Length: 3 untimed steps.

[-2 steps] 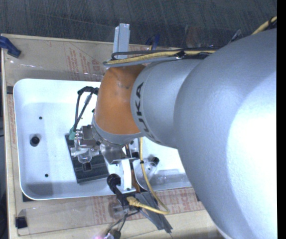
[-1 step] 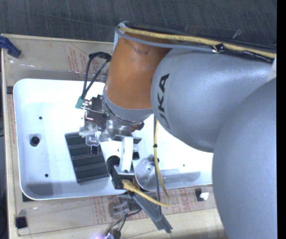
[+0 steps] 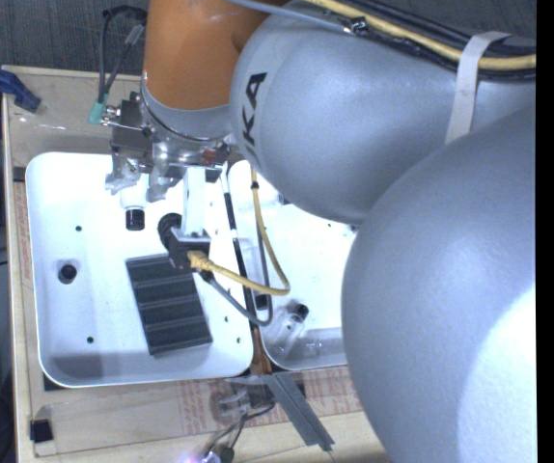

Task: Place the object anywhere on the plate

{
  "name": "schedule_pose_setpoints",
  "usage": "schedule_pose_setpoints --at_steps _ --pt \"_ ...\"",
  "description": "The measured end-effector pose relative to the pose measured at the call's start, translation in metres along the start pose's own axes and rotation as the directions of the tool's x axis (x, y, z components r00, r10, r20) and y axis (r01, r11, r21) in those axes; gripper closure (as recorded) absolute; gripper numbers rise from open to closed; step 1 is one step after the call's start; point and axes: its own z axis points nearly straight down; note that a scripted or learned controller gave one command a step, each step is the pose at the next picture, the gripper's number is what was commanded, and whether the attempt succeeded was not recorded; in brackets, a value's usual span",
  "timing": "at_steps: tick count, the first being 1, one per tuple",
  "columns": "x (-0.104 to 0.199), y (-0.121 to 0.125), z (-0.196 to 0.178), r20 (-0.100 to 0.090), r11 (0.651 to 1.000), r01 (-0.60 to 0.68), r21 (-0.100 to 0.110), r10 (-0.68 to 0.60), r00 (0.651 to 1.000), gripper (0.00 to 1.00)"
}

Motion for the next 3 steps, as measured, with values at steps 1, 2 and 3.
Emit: schedule_pose_setpoints --at_steps 1,2,3 --pt "0.049 0.057 -0.012 -0.002 0.960 0.279 -0.002 -0.279 0.960 1.00" --pt "0.012 -0.013 0.056 -0.001 0.861 0.508 0.005 -0.508 0.861 1.00" --pt "-0.017 -0.066 0.246 0.000 0.962 0.274 0.002 -0.274 0.962 1.00"
